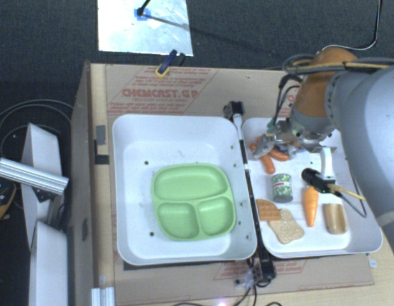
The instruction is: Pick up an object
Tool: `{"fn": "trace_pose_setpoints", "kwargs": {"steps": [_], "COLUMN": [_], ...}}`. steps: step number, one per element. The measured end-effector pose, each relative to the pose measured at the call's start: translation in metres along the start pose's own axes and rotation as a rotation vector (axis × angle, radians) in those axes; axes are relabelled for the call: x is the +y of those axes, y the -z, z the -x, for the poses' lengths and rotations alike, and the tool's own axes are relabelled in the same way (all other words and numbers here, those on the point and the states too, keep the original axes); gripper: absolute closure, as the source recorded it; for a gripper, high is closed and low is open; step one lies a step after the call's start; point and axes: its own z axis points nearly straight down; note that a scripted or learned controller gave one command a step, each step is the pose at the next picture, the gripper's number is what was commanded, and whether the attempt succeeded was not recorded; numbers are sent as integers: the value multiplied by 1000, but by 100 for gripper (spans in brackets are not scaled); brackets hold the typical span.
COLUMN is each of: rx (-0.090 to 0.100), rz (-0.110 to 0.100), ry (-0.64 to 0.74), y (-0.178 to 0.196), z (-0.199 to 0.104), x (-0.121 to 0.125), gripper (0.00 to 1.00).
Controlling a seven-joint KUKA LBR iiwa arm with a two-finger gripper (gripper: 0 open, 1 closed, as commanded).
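Camera view: gripper (271, 144) low in right bin (369, 234), finger state unreadable, beside small carrot (268, 164); smooth green divided tray (193, 201) in left bin (130, 171)

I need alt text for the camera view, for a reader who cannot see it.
The grey arm's gripper hangs over the far end of the right bin, near a small orange piece, a can, a carrot and bread. The left bin holds a green divided plate.

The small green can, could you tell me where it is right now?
The green can stands in the right bin, left of the carrot and above the bread slice.
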Motion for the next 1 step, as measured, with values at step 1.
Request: {"fn": "trace_pose_setpoints", "kwargs": {"steps": [1], "rx": [-3], "rz": [3], "ry": [5], "y": [11], "z": [1], "x": [1], "gripper": [100]}}
